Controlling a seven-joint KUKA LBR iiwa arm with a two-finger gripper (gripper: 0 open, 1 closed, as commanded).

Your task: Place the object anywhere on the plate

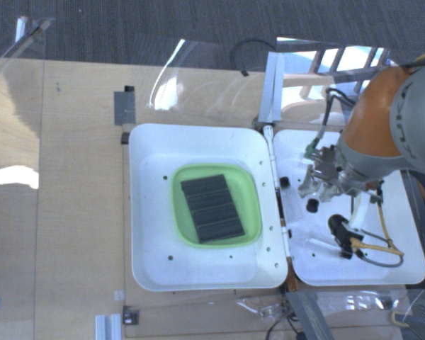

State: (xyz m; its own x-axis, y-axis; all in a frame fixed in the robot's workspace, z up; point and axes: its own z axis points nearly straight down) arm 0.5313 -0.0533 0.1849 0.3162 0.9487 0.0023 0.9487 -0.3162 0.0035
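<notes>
The dark ridged block [212, 209] is lying flat on the green plate [179, 211], well inside the rim and turned at a slight slant to the plate's sides. The plate is sitting in the middle of the left bin [143, 261], so the block is resting where the task wants it. Since it is lying flat on its broad face with plate showing on every side, it is looking settled and unlikely to slide or tip.

The gripper [313, 190] is hanging over the right bin [304, 264], near that bin's left wall, on the end of the grey arm [393, 119] reaching in from the right. It is well apart from the plate, with the wall between the two bins lying between them. The wrist is hiding the gripper from above, so whether it is open or closed cannot be told, nor whether it is gripping anything.

A small black thing [284, 183] is showing just beside the right bin's left wall, too small to identify.

Judging from how things are lying, the placing is looking done: the block is lying free on the plate, and the arm is being kept over the other bin, probably so that it is clear of the plate and not disturbing what is resting there. The main risk is the arm sweeping across the left bin and knocking the block off the plate
</notes>
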